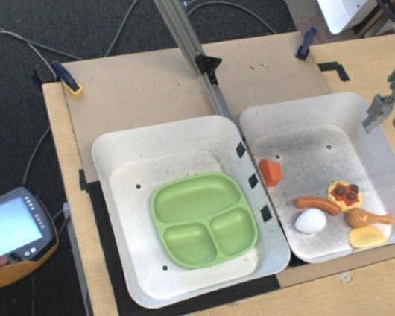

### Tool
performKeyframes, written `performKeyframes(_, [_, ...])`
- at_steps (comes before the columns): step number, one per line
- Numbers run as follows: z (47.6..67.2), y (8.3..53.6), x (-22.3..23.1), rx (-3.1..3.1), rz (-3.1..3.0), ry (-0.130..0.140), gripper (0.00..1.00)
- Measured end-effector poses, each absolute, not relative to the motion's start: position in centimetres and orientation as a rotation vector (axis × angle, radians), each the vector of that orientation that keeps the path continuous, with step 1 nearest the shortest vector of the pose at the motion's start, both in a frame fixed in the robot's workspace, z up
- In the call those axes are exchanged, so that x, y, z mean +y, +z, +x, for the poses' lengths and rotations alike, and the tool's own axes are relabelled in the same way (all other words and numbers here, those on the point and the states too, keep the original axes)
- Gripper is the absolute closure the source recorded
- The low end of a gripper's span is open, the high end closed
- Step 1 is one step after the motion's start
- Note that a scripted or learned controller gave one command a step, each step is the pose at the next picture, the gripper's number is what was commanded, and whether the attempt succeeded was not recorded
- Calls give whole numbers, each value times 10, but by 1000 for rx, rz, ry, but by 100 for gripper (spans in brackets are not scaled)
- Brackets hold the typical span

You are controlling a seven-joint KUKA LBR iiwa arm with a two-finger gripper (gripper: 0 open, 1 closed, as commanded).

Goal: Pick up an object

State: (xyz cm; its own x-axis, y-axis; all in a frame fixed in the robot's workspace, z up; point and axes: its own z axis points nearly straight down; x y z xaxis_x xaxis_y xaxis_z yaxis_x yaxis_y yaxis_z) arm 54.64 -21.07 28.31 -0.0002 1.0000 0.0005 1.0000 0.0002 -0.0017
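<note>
Camera view, items listed from the near edge of the worktop (pixel 169 83) outward.

Right bin (pixel 390 180), near corner: a pale yellow slice (pixel 368 237) lies flat, touching a brown drumstick (pixel 367 219) just behind it. Beside these, a white egg (pixel 310 222) rests against an orange sausage (pixel 316 205), and a small pizza piece (pixel 344 194) with red and dark toppings sits just to the sausage's right. Further back, against the wall shared with the other bin, an orange block (pixel 270 171) stands apart from the cluster.

Left bin (pixel 126 204): one green divided tray (pixel 204 219), three compartments, nothing in them.

Far right, at the rim of the right bin: the gripper (pixel 388 112), raised, fingers seemingly spread a little, nothing between them.

Step in hand, as judged: approach; no object chosen or touched yet. The next move calls for travelling inward over the right bin and descending on one piece. The orange block looks the easiest candidate, standing alone; the clustered food pieces touch one another and could be nudged aside by a closing grasp.
</note>
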Motion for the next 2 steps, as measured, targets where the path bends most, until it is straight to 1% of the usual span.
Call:
performKeyframes(1, [547, 284, -211, -2222, -2221, 0, 0])
performKeyframes(2, [549, 242, -211, -2218, -2218, 4, 0])
